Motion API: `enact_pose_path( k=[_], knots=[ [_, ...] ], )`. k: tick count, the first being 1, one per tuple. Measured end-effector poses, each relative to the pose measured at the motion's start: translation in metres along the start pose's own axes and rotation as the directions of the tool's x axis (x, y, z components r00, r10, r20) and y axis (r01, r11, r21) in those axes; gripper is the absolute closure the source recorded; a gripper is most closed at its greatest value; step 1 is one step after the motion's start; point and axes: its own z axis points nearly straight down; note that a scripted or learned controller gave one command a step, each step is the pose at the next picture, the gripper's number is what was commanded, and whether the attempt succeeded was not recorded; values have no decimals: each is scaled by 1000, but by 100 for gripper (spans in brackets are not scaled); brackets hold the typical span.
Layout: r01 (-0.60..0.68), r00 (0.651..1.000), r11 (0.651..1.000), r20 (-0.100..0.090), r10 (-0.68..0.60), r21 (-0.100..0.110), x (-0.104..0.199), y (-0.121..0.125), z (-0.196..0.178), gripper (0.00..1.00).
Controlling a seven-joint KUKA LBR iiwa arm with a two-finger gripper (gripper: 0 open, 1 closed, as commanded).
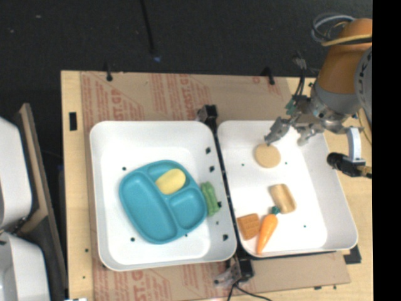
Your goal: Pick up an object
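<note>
Dark floor surrounds a pale wooden table (75, 168), whose top is lined with printed cardboard and carries two shallow white bins side by side, clipped together at their shared edge.

Left bin (103, 149), centre-left of the frame: a blue divided plate (147, 209) lies flat, with a yellow lump (170, 180) sitting in its upper compartment and a small green piece (210, 199) wedged between the plate's right rim and the bin wall.

Right bin (326, 218), centre-right: four loose items. A round tan biscuit (267, 156) lies near the top, a bread roll (282, 198) below it, and at the lower edge a waffle square (248, 226) touching a carrot (267, 229). Scattered singly on bare white, they look laid out so that each can be taken from above without crowding.

From the upper right the arm leans in, orange band uppermost, and the gripper (289, 132) hangs over the top of the right bin. Its jaws stand apart, one fingertip (274, 137) just above and beside the biscuit, the other nearer the bin's right wall; nothing sits between them. That spread and position suggest the biscuit is the likely target, though no grasp is made yet. Being thin and flat, it could slip from the jaws.
</note>
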Motion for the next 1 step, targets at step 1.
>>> enact_pose_path(
  k=[1],
  knots=[
    [1,1000,1000,1,-1,-7,0,1,-4,0]
  ],
)
